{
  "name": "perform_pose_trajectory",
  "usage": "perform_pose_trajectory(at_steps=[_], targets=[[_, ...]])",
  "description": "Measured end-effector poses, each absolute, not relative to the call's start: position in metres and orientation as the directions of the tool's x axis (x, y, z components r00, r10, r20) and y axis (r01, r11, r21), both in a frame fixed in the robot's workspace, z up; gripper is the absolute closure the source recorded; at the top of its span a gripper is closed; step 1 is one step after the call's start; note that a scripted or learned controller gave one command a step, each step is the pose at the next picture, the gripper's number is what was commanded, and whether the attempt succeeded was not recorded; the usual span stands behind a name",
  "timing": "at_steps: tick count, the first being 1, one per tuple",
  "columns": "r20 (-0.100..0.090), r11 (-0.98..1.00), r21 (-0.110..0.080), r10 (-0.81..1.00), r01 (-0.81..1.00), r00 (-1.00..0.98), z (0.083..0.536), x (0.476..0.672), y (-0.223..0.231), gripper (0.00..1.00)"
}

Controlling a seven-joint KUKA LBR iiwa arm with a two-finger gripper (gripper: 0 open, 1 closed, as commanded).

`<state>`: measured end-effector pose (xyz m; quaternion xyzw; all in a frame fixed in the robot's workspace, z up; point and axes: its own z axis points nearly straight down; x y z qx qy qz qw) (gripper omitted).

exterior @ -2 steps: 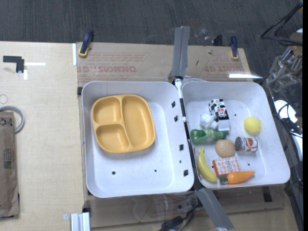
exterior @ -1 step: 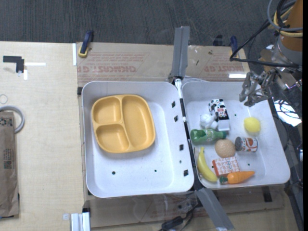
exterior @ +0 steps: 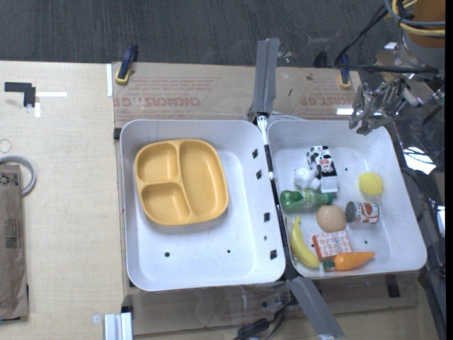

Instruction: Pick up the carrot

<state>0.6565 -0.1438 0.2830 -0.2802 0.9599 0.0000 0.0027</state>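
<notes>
Carrot [exterior: 350,261] at right bin's [exterior: 403,190] near edge, touching juice carton [exterior: 333,245]. End effector [exterior: 369,112] above far rim, finger state unclear. Approach from open side, across carrot's width.

carrot [exterior: 350,261] open above, carton [exterior: 332,245] touching

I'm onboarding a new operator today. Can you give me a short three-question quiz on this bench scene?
1. True or false: the carrot lies in the same bin as the yellow divided plate.
2. Which item touches the carrot's green end? A) banana B) red and white carton C) lemon
3. Fill in: the hand is above the right bin's ___ corner, away from the carrot.

Key: 1 false; 2 B; 3 far right.
</notes>
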Motion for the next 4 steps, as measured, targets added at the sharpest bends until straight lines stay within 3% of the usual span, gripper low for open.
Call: perform_pose_trajectory(at_steps=[1,2,4], targets=[[-0.005,0.725,-0.002,-0.689,-0.689,-0.725,0.323,0.652,-0.133,1.0],[-0.003,0.534,-0.001,-0.846,-0.846,-0.534,0.294,0.66,-0.154,1.0],[-0.004,-0.116,-0.004,-0.993,-0.993,0.116,0.318,0.66,-0.157,1.0]])
